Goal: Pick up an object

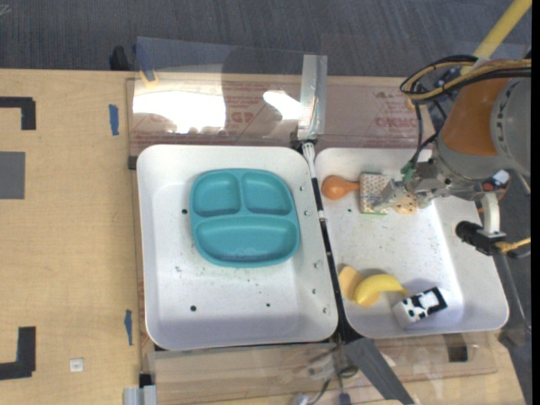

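Camera view, near edge of the right bin (pixel 472 306): a black-and-white blocky toy (pixel 420 304) lies just beside a curved, smooth yellow banana (pixel 369 286). Both bins are shallow white trays with speckled floors, set side by side on a pale wooden bench (pixel 59 226). The left bin (pixel 160 251) holds a glossy teal divided plate (pixel 245 216) with three compartments. Farther back in the right bin, an orange rounded object (pixel 338 187) touches a small patterned square packet (pixel 372 192). The gripper (pixel 403 194) sits low beside that packet; whether its jaws are open cannot be determined.
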You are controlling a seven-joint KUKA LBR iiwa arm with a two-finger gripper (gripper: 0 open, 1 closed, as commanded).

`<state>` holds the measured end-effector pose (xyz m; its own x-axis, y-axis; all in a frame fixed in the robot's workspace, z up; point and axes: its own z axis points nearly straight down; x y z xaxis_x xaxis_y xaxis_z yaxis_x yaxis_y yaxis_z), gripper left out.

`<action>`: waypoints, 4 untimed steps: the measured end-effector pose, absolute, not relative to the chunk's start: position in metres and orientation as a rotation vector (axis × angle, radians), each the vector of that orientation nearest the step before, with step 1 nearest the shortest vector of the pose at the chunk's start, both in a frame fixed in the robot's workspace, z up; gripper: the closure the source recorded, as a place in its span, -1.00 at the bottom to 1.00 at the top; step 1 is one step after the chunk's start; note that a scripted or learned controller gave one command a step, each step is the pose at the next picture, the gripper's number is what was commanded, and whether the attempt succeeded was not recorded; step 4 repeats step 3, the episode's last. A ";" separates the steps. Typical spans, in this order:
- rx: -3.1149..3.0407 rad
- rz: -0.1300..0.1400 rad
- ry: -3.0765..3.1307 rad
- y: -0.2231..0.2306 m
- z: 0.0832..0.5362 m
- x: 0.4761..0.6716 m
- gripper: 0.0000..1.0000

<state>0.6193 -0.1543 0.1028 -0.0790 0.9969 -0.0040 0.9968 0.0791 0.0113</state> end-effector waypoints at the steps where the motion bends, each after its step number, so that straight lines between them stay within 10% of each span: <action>1: 1.671 0.004 2.654 -0.117 0.086 0.650 -1.00; 2: 1.668 0.008 2.650 -0.117 0.099 0.651 1.00; 3: 1.770 0.009 2.590 -0.047 0.189 0.602 1.00; 4: 1.770 0.009 2.590 -0.047 0.189 0.602 1.00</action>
